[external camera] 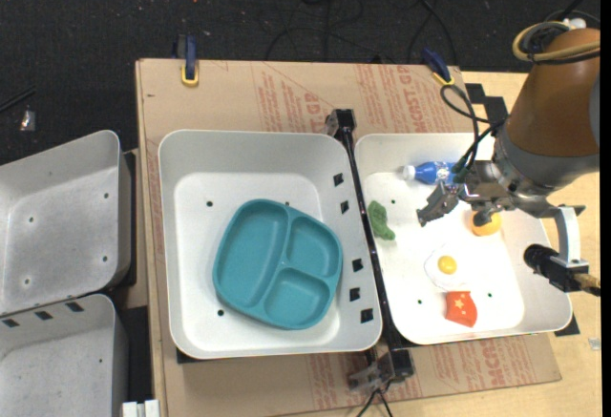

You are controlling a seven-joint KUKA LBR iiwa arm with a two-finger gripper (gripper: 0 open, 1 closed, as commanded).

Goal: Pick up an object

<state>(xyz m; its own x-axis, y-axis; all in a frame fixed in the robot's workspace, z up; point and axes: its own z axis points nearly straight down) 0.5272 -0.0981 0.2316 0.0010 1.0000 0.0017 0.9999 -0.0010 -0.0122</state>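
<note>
Nearest the front edge of the right bin [535, 315] lies a red block [461, 307], and just behind it a toy fried egg [446, 265], white with a yellow middle. Both sit loose and apart, likely scattered so any one can be taken alone. In the left bin [181, 243] a teal divided plate [278, 263] rests flat, out of the way. Further in, a green piece [382, 220] lies against the right bin's left wall. The gripper [453, 203] hangs low over the middle of that bin; its dark fingers are seen at a slant and I cannot tell how far apart they are, and nothing shows between them. A yellow piece [486, 223] sits just beside it, a blue and white bottle [429, 172] behind. To my eye the pick is not yet made.
</note>
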